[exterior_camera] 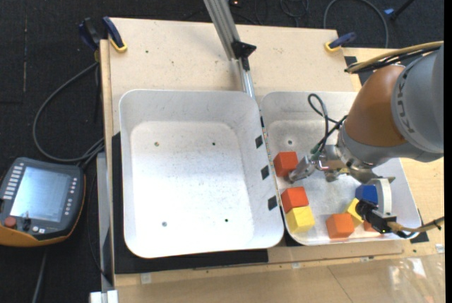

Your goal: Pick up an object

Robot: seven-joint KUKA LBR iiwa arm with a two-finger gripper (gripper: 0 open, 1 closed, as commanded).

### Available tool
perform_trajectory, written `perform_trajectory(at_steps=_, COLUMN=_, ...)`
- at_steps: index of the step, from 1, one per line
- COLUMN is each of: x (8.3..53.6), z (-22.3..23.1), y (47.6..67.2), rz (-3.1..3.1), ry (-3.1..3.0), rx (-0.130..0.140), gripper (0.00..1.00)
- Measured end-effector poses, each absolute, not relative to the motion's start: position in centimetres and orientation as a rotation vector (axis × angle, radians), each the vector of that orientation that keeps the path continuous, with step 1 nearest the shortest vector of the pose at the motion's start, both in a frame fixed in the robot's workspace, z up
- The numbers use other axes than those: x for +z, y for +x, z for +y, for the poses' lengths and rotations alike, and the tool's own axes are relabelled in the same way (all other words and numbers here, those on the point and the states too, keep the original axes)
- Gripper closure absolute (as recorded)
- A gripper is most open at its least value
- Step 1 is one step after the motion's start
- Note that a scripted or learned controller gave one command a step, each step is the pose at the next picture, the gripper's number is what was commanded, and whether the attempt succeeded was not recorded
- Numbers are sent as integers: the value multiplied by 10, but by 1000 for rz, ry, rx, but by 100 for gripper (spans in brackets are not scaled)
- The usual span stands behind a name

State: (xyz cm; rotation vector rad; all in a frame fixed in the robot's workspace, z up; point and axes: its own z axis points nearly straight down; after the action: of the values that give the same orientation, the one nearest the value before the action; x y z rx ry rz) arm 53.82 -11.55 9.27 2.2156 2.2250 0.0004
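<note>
In the right bin [282,111] lie several small blocks. An orange-red block [285,163] sits near the bin's left wall, with another orange block [294,197] and a yellow block [300,217] below it. Toward the front right are an orange block [340,225], a yellow block [354,209] and a blue block [366,193]. My gripper [308,166] hangs low in the bin, just right of the orange-red block, beneath the grey arm with its orange band [378,111]. I see nothing between the fingers.
The left bin [187,167] lies beside the right one on the bench [176,54]. A metal pole [215,1] slants over the back. Clamps [113,37] sit at the bench corners. A teach pendant [39,199] lies on the floor at left.
</note>
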Motion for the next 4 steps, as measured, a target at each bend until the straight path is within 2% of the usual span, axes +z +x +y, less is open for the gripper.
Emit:
perform_trajectory(at_steps=1, x=250, z=-109, y=508, rz=2219, ry=2213, rx=8, gripper=0)
perform_trajectory(at_steps=2, x=122, z=-107, y=518, rz=2225, ry=2227, rx=-7, gripper=0)
perform_trajectory(at_steps=3, x=94, z=-100, y=574, rz=2224, ry=2215, rx=2, gripper=0)
perform_trajectory(at_steps=4, x=144, z=-120, y=634, rz=2220, ry=2210, rx=7, gripper=0)
